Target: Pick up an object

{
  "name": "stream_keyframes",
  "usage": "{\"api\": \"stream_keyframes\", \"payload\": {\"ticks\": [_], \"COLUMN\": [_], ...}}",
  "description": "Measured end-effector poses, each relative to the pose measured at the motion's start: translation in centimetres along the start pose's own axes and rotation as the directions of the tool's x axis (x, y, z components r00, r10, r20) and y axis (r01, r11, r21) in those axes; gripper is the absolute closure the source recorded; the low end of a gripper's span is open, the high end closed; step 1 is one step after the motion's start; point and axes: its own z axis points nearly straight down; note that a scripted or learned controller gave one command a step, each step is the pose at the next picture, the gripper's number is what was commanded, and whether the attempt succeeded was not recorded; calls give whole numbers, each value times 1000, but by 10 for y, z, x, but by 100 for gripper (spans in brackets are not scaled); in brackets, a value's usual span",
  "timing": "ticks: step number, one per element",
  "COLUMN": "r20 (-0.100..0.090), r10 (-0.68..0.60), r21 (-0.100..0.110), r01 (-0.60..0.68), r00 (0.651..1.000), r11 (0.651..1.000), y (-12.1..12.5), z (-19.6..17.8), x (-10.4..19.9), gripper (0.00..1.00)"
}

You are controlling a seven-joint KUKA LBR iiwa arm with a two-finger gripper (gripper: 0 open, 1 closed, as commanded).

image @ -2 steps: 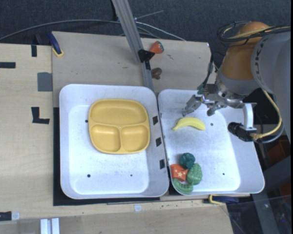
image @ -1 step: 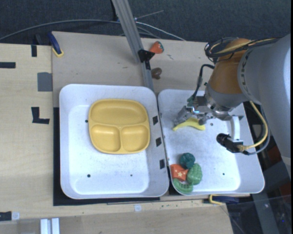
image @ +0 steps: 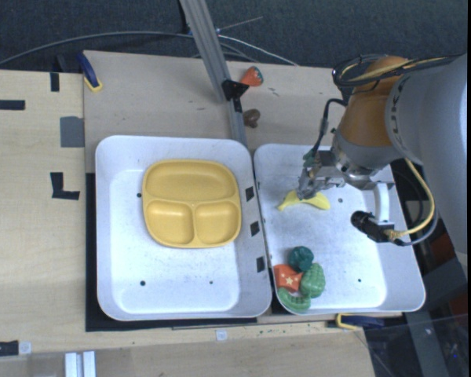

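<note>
A small yellow banana-shaped toy [image: 306, 203] lies in the upper middle of the right bin [image: 392, 285]. My gripper [image: 308, 185] hangs just above the toy's left part, very close to it or touching; I cannot tell which. At the right bin's front left corner sits a cluster of toys: a dark teal piece [image: 301, 257], a red-orange piece [image: 286, 276] and a green piece [image: 312, 281]. The arm's grey body and orange band [image: 369, 116] reach in from the right.
A yellow divided plate [image: 192, 203] lies in the left bin [image: 110, 273]. A slanted metal pole [image: 208, 42] stands behind the bins, with a small red-orange object [image: 253, 75] and a brown one [image: 252, 118] beside it. Cables loop near the wrist [image: 412, 226].
</note>
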Motion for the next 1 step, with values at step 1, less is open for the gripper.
{"api": "stream_keyframes", "payload": {"ticks": [1], "r20": [1], "r10": [0], "r21": [-8], "r01": [0], "r00": [1000], "r11": [1000], "y": [3], "z": [-62], "x": [6], "gripper": [100]}}
